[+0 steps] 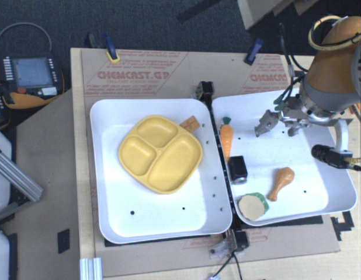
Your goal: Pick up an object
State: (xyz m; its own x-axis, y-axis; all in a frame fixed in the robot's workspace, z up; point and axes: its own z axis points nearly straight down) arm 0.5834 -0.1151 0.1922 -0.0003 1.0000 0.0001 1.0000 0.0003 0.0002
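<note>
**Op:** I'll take the divider (218, 156) between the two bins as my mark and go left to right. Well left of it, in the left bin (110, 214), lies a yellow plate (160, 153) with three wells, and a small brown block (190, 123) pokes out from its far edge.

**Aide:** And the thing to pick?

**Op:** Nothing is named, so I'm choosing. Just right of the divider a carrot (226, 140) lies along it, with a black box (237, 169) nearer me and a round slice (252, 206) with a green rim in the right bin's (338, 197) near corner. Further right a drumstick (280, 182) lies on open floor, apart from the rest. I judge it a light, stiff plastic toy, probably a bit slick; I'd take it across the narrow shank.

**Aide:** Where's the claw?

**Op:** The claw (281, 123) hangs over the far part of the right bin, right of the carrot, fingers spread apart with nothing between them.

**Aide:** Anything in the way?

**Op:** The carrot and box hug the divider wall, awkward for one finger. The drumstick has room all round.
</note>
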